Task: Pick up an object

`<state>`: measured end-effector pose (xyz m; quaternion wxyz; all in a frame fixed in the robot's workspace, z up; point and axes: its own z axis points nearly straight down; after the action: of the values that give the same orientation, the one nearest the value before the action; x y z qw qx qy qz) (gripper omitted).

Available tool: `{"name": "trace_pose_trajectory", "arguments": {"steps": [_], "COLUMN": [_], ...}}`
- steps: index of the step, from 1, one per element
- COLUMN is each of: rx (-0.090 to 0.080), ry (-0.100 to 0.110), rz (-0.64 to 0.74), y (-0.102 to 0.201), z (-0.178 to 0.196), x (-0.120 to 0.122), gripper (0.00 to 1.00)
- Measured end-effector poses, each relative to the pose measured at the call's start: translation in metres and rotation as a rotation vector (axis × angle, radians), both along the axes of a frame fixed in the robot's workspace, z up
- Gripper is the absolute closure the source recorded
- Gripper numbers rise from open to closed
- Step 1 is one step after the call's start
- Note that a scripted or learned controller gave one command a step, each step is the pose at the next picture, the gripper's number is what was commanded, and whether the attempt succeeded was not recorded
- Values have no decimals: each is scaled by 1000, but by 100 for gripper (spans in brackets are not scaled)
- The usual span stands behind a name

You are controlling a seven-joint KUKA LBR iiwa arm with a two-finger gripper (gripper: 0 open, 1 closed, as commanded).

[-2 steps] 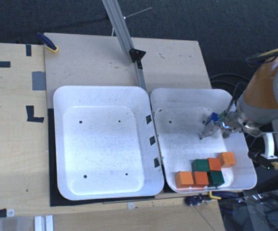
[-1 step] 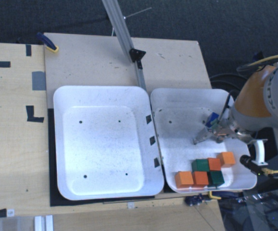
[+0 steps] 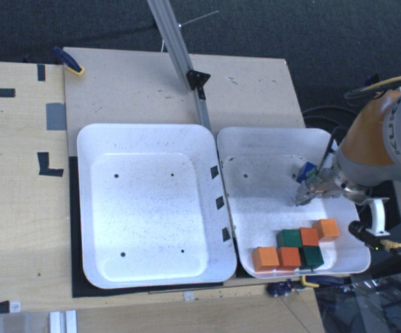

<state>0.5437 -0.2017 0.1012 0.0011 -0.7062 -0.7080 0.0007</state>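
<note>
Blocks sit bunched in the near right corner of the right bin (image 3: 256, 151): an orange block (image 3: 265, 257) by the front wall, another orange block (image 3: 290, 257) touching it, a green block (image 3: 290, 238) behind, a dark green block (image 3: 312, 257), an orange-red block (image 3: 309, 236), and one more orange block (image 3: 327, 228) toward the right wall. They lie packed together, which leaves little room around any one of them. My gripper (image 3: 310, 189) hangs over the bin's middle right, behind the cluster and apart from it, with something blue (image 3: 306, 171) at its upper side; whether that is a part of my wrist or an object I cannot tell. How my tool is set I cannot tell either, as it is too small and blurred. My judgement is that nothing is lifted yet. The left bin (image 3: 89, 141) lies alongside, its wall touching the right bin's.
</note>
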Motion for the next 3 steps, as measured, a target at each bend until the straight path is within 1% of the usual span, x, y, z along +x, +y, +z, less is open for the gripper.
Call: {"name": "trace_pose_trajectory", "arguments": {"steps": [1,2,3], "rx": [-2,-2,-1], "ry": [-7,-8,-3], "rz": [0,0,-1], "y": [7,14,15], "z": [61,120,131], "x": [2,8,8], "gripper": [100,100,100]}}
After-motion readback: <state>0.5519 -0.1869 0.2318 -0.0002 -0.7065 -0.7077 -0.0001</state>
